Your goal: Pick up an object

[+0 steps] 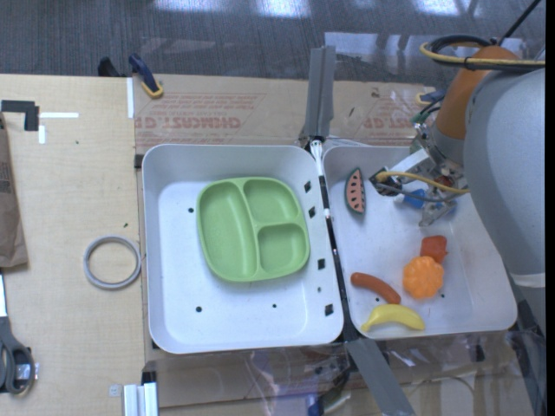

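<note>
The right bin [486, 258] holds several toy foods. A watermelon slice [355, 191] lies near its left wall, and a red sausage [375, 287] and a yellow banana [393, 319] lie toward the front. An orange fruit [422, 277] sits beside a small red piece [434, 247]. My gripper [431, 199] hangs low over the back of this bin, right of the watermelon slice and above the red piece. Cables and a blue part crowd the wrist. I see nothing held in it.
The left bin [165, 258] carries a green divided plate [254, 228]. A grey ring [112, 261] lies on the bench to the left, with scissors [13, 367] at the front left corner. The arm's grey body [512, 172] covers the right bin's far right side.
</note>
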`<control>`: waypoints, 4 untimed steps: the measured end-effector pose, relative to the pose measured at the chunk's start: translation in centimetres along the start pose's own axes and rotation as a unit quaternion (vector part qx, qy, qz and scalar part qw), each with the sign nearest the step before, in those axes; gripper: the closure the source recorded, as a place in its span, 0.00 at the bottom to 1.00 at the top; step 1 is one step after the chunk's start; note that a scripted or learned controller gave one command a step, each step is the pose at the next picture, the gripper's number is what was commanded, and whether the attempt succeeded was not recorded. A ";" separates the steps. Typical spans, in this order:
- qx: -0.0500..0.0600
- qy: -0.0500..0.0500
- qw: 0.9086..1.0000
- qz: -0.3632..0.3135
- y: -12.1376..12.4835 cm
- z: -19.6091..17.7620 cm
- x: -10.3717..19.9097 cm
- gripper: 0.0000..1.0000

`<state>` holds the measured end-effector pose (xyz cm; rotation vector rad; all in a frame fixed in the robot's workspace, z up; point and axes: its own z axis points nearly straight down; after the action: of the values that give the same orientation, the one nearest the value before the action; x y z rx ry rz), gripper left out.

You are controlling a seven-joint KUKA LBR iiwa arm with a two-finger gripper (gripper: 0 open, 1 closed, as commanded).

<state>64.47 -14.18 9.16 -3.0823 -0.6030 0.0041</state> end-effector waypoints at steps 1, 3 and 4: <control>0.001 -0.002 1.000 -0.002 -0.1 -0.8 0.0 1.00; 0.015 0.005 0.998 0.062 2.2 -0.4 -0.5 1.00; 0.000 0.001 0.998 0.055 7.3 -8.9 -2.7 1.00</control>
<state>64.69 -21.97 18.02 -3.1115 -0.4311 0.0000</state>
